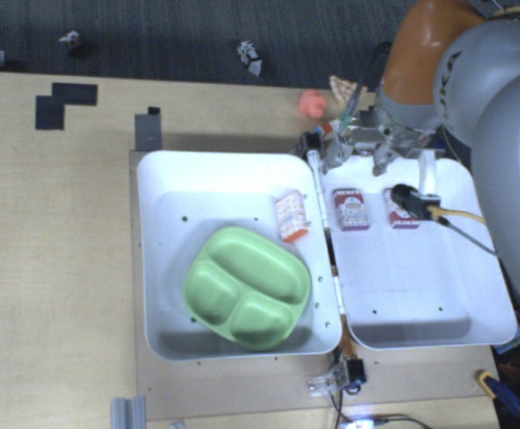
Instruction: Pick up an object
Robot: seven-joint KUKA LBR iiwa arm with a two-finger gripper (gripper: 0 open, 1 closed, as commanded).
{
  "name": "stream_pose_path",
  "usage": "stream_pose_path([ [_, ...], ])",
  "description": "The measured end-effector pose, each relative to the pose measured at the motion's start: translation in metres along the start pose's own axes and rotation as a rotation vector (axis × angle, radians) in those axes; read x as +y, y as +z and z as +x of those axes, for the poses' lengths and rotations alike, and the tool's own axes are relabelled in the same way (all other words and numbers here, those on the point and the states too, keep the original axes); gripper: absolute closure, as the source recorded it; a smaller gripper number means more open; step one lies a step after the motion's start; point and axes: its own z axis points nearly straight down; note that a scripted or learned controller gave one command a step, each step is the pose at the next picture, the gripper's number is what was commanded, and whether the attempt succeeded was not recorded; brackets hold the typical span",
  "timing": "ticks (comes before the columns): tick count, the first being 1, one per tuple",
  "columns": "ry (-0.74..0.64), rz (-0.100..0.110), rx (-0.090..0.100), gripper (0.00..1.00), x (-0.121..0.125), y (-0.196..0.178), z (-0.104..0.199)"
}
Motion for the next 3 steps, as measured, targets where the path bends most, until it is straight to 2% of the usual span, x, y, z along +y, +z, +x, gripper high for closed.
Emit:
stream_pose_path([
  [1, 0.003, 0.002, -0.001, 0.00, -0.001, 0.080, -0.061],
  [2, -0.002, -0.003, -0.001, 1.00, 0.001, 0.068, -0.060],
  [3, -0.002, -0.002, -0.001, 0.00, 0.001, 0.068, -0.060],
])
